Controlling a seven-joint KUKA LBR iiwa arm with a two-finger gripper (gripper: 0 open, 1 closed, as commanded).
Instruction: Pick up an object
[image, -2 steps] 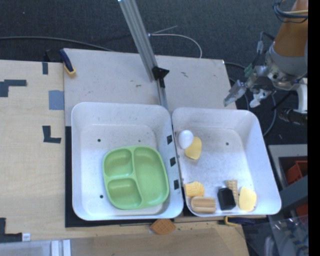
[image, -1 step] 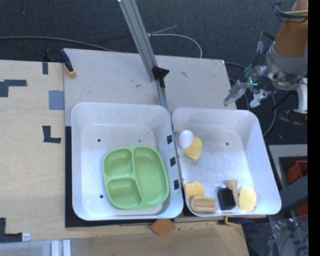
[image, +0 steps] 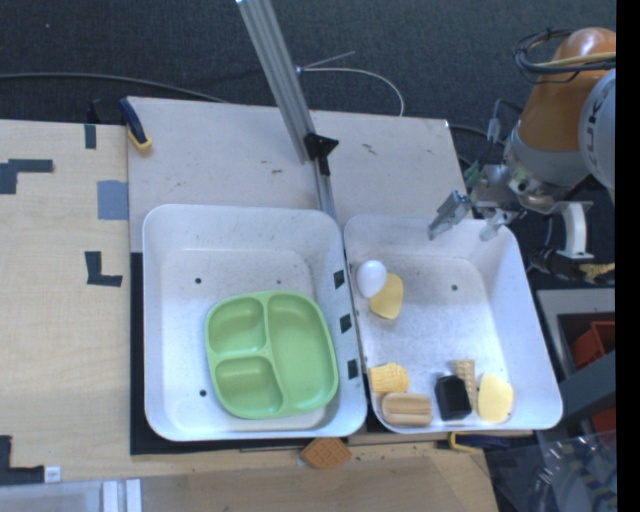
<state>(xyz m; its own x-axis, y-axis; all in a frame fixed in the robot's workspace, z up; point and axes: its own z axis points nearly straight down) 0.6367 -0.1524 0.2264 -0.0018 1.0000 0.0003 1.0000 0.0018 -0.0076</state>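
My gripper (image: 466, 220) hangs over the far right corner of the right bin (image: 520, 290), open, with nothing between its fingers. In that bin lie a white egg (image: 371, 275) and a yellow piece (image: 388, 297) near the left wall. Along the near edge sit a waffle-like piece (image: 389, 377), a hot-dog bun (image: 406, 408), a black block (image: 452, 396), a small tan cracker (image: 463, 371) and a yellow lemon-like piece (image: 495, 397). All of them lie well below and to the left of the gripper.
The left bin (image: 165, 300) holds a green divided plate (image: 271, 353). A brown cookie (image: 325, 453) lies on the bench in front of the bins. A grey metal pole (image: 285, 85) slants down to the bins' shared wall. Cables run at the right.
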